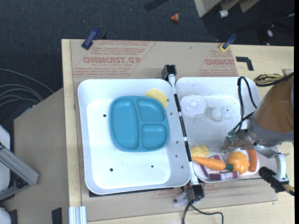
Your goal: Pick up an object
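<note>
**Arm lowered into the right bin above a cluster of toy food**

The wooden table [140,55] carries two shallow white plastic bins side by side. The left bin [93,139] holds a blue plastic divided tray [138,123] with three compartments, lying flat near the bin's centre. A pale yellow rounded piece [157,96] lies just beyond the tray's far right corner, touching or nearly touching its rim.

The right bin [205,85] holds two clear, nearly colourless plastic items [193,105] near its far wall, one larger and one smaller, close beside each other. Along the near wall lies a group of toy foods: a yellow corn piece [200,150] at the left, an orange carrot with a green tip [210,162] lying lengthwise just in front of it, an orange bell pepper [238,162] to the carrot's right, a slim orange-red piece [252,159] standing against the pepper's right side, and a dark red packet [218,174] partly under the carrot and pepper.

The grey arm with its orange band [275,111] enters from the right and bends down over the near right part of this bin. Its tool [235,143] sits just above and behind the bell pepper, near the slim orange-red piece. Whether the tool is spread or pressed together cannot be told, since the wrist hides it; no object is seen held. A black cable [242,101] loops from the arm over the bin.
</note>
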Robot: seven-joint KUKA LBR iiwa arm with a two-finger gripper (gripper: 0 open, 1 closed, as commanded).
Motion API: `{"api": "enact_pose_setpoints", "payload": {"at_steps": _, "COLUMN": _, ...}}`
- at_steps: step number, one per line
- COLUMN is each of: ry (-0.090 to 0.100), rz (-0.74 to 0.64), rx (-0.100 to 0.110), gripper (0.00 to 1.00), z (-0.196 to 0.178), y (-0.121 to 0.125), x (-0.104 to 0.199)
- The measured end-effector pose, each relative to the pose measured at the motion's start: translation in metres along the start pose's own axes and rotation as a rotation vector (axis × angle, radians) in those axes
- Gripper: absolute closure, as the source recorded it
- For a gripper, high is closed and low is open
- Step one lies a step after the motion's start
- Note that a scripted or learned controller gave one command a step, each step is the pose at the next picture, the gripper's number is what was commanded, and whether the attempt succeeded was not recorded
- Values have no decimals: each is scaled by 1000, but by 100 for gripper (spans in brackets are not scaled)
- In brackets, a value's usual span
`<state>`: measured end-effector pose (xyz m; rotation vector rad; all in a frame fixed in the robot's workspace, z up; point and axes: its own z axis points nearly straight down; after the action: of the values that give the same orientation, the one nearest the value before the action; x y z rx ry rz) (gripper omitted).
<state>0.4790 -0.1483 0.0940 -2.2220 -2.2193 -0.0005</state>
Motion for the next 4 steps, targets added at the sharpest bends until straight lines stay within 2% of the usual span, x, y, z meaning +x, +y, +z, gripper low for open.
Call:
{"api": "enact_pose_setpoints", "payload": {"at_steps": 1, "ry": -1, "rz": -2, "rx": 0, "gripper": 100, "z": -109, "y": 0, "x": 17}}
{"api": "enact_pose_setpoints", "payload": {"at_steps": 2, "ry": -3, "rz": -1, "rx": -2, "gripper": 100, "z": -118, "y": 0, "x": -36}}
{"api": "enact_pose_setpoints", "payload": {"at_steps": 3, "ry": 0, "rz": -1, "rx": 2, "gripper": 100, "z": -81, "y": 0, "x": -52}}
{"api": "enact_pose_setpoints", "payload": {"at_steps": 4, "ry": -2, "rz": -1, "rx": -2, "gripper": 100, "z": -111, "y": 1, "x": -62}}
